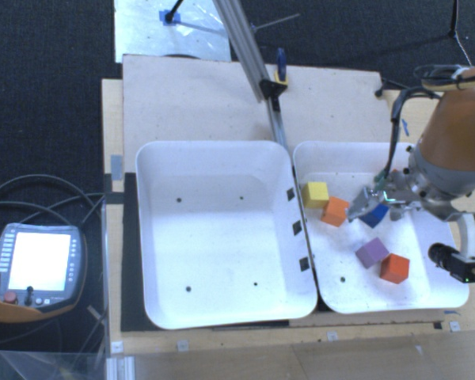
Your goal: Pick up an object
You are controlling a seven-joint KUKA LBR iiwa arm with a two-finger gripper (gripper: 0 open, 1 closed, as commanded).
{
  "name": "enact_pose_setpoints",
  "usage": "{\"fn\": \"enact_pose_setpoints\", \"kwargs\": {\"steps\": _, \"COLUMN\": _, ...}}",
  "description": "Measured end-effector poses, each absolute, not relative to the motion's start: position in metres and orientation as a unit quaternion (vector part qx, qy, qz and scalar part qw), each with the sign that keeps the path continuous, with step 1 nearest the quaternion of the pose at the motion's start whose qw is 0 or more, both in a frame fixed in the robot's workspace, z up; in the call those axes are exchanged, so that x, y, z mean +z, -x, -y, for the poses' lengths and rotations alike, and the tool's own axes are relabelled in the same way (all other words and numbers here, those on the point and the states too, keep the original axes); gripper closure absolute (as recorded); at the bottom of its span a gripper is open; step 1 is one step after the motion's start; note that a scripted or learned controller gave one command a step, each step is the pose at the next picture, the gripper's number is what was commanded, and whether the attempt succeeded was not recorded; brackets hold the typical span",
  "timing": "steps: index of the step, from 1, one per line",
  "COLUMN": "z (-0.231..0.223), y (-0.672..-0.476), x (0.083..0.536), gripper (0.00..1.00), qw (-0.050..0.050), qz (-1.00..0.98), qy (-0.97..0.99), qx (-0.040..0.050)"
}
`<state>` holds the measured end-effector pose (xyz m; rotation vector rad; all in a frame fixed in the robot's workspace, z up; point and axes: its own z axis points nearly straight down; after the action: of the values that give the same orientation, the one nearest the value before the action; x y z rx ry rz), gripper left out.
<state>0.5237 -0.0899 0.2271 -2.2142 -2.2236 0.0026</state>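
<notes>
Reaching into the right bin (439, 295), gripper (370, 206) sits just over the blue block (375, 218); grip state can't be told. Block looks unlifted, so pick not done yet.

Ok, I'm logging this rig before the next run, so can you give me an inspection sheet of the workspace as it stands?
Surface: bench bears two shallow white bins, left bin and right bin, side by side.
Job's things: in the right bin, yellow cube, orange cube, blue cube, purple cube, red-orange cube.
Clutter: nothing seen.
Grippers: gripper low in the right bin, at the blue cube beside the orange one; a grasp cannot be judged.
Cables: dark cable running down the arm; coiled cable at the pendant.
Surroundings: teach pendant left of the bench; metal pole; dark carpet.
</notes>
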Motion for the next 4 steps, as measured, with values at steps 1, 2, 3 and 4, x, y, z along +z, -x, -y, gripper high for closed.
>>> {"fn": "enact_pose_setpoints", "kwargs": {"steps": 1, "z": 0.09, "y": -0.525, "x": 0.229, "gripper": 0.0, "qw": 0.0, "qz": 0.708, "qy": 0.706, "qx": -0.0008}}
{"fn": "enact_pose_setpoints", "kwargs": {"steps": 2, "z": 0.089, "y": -0.515, "x": 0.179, "gripper": 0.0, "qw": 0.002, "qz": 0.708, "qy": 0.706, "qx": 0.0009}}
{"fn": "enact_pose_setpoints", "kwargs": {"steps": 3, "z": 0.087, "y": -0.515, "x": 0.137, "gripper": 0.0, "qw": 0.002, "qz": 0.708, "qy": 0.706, "qx": 0.0008}}
{"fn": "enact_pose_setpoints", "kwargs": {"steps": 4, "z": 0.086, "y": -0.517, "x": 0.09, "gripper": 0.0, "qw": -0.001, "qz": 0.708, "qy": 0.706, "qx": -0.0011}}
